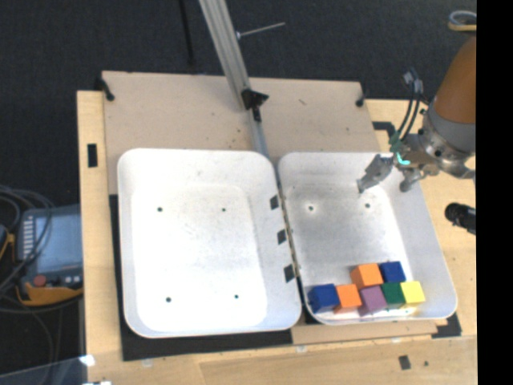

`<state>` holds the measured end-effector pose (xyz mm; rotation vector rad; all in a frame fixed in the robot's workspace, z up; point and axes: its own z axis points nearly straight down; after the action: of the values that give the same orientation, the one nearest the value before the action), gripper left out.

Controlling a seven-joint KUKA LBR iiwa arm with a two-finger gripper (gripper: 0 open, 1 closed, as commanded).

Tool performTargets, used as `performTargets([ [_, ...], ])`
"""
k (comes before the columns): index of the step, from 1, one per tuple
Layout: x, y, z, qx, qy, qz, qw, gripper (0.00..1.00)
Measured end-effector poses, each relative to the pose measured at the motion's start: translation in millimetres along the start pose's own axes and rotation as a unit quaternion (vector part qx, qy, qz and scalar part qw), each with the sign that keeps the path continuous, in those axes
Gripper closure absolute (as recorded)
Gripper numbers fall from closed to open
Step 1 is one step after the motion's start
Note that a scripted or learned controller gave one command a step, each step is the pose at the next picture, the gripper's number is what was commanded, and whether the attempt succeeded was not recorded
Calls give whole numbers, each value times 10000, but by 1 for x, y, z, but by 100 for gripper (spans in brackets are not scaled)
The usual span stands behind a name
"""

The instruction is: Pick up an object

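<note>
Hovering over the upper right part of the right bin point(321, 184), gripper point(390, 173) carrying nothing between its prongs. Appearing spread apart, fingers point(370, 175) released, one pale prong pointing left and down over bare bin floor. Sitting well apart from the gripper, along the bin's near edge: a cluster of small cubes, touching or nearly so — blue cube point(322, 296), orange cube point(349, 296), purple cube point(373, 298), green cube point(393, 293), yellow cube point(413, 292), with a second orange cube point(368, 274) and second blue cube point(392, 272) behind. Judging the step as approach, no pick begun. Calling next for travel toward the near edge, then descent over an outer cube, crowding risking a fouled closure.
</note>
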<state>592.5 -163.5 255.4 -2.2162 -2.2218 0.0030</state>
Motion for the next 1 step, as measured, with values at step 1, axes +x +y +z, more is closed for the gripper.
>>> performTargets([
  [1,0,1,-3,-25,-4,-4,10000,0],
])
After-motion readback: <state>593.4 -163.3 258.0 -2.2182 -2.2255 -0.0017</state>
